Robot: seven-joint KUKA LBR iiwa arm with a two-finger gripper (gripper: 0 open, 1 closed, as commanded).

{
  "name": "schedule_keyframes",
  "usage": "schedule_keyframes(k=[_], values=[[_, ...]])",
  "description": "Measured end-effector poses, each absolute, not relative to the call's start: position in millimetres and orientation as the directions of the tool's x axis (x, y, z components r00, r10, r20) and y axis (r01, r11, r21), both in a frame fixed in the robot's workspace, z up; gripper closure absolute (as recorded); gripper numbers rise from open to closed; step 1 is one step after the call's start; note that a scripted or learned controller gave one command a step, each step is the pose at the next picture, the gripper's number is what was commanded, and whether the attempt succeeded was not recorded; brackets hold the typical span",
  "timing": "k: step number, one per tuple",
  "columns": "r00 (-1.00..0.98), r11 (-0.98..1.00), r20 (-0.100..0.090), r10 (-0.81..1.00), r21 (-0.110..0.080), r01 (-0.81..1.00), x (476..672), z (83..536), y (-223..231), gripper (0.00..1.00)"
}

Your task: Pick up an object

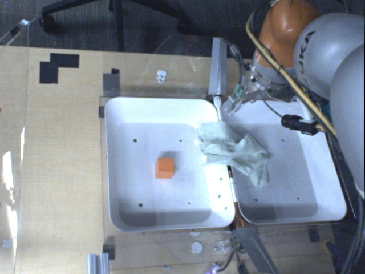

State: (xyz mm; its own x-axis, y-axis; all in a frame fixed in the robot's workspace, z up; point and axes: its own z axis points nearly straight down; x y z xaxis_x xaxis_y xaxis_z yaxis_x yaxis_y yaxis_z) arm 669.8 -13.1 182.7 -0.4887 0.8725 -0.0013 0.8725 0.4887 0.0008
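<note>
Pale wooden tabletop (pixel 63 153), two white bins. Gripper (pixel 232 103) hovers at the divider's far end, fingers' state I cannot tell, poised above the crumpled cloth (pixel 235 152) draped across both; orange cube (pixel 165 168) sits alone, left bin (pixel 122 210).

arm (pixel 336 56) cut by right edge, claw (pixel 232 103) fingers too small to tell

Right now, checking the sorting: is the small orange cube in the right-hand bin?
No, the small orange cube sits in the left white bin.
</note>
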Motion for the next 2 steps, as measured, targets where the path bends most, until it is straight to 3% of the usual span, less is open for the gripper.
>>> schedule_keyframes(k=[1,2], values=[[-0.532,0.532,-0.001,0.847,0.002,0.847,670.0,197.6,24.2,1.00],[-0.599,0.599,-0.001,0.801,0.002,0.801,669.9,183.4,30.1,1.00]])
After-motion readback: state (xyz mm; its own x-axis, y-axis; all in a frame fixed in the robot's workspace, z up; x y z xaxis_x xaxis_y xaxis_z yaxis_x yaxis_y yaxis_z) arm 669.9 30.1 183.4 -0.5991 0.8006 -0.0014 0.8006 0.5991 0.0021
